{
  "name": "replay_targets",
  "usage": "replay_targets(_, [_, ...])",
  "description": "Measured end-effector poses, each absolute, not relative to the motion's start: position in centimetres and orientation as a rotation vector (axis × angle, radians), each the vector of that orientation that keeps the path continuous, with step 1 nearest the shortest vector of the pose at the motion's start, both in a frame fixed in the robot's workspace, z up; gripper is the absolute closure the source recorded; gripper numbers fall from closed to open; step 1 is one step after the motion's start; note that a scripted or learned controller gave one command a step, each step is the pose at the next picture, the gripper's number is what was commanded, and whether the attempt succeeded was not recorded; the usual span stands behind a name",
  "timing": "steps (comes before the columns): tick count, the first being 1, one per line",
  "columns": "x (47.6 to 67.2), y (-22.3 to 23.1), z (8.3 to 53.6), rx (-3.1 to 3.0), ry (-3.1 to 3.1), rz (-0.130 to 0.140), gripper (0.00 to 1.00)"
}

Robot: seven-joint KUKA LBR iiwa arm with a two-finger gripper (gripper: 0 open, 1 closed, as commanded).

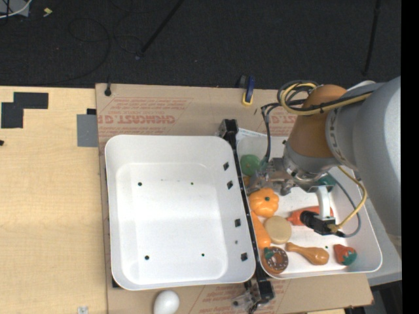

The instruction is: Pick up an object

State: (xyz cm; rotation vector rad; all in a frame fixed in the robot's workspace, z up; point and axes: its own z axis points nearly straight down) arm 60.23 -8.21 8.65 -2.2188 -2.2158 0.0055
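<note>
1. Toys piled in right bin: orange pumpkin, green ball, tan disc.
2. Hand sits low by the pumpkin; spread or pinched, can't tell. Nothing visibly held.
3. Looks like the reach/grasp step. Next: close on one toy, lift straight up.

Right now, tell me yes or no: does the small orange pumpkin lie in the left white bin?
No. The small orange pumpkin lies in the right white bin, near the divider.
</note>
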Motion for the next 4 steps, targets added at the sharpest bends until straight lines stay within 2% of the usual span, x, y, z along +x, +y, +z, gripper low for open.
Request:
replay_targets(1, [60.3,-8.4,9.7,-2.22,-2.215,0.006,1.0])
replay_targets(2, [64.7,-5.5,19.4,-2.221,-2.231,-0.011,1.0])
replay_targets(3, [64.5,2.8,30.0,-2.214,-2.235,-0.015,1.0])
replay_targets(4, [63.9,0.5,46.6,-2.226,-2.234,-0.017,1.0])
